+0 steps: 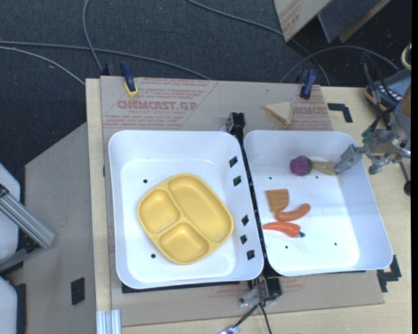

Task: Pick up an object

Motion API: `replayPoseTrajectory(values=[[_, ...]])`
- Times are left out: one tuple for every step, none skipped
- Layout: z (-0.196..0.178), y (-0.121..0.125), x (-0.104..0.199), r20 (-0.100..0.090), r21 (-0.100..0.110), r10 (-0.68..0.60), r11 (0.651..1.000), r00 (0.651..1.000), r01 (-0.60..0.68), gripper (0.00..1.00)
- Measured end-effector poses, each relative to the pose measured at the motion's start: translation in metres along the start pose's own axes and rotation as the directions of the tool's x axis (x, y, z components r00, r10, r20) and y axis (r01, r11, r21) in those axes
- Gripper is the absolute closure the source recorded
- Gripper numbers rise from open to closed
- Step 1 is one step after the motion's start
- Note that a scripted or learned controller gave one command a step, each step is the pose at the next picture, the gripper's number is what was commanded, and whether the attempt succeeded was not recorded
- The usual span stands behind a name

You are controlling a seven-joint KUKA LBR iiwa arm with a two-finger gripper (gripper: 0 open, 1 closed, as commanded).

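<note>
the arm (pixel 400 98) is cut off by the picture's right edge, so little beyond the wrist shows, and the gripper (pixel 358 156) at the right bin's (pixel 339 254) far right rim is too small and blurred to read. a tan piece (pixel 323 167) lies partly tucked behind the purple object (pixel 300 165). a cardboard box (pixel 300 14) is cropped by the top edge.
</note>
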State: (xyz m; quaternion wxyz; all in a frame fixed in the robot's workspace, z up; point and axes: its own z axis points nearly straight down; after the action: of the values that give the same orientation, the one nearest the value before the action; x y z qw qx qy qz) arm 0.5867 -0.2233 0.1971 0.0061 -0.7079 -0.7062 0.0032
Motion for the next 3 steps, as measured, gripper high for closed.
replayPoseTrajectory(values=[[-0.007, 0.003, 0.000, 0.003, -0.013, -0.003, 1.000, 1.000, 0.003, 0.00], [0.035, 0.002, 0.000, 0.002, -0.008, -0.002, 1.000, 1.000, 0.002, 0.00], [0.080, 0.009, 0.002, 0.002, -0.008, -0.004, 1.000, 1.000, 0.004, 0.00]])
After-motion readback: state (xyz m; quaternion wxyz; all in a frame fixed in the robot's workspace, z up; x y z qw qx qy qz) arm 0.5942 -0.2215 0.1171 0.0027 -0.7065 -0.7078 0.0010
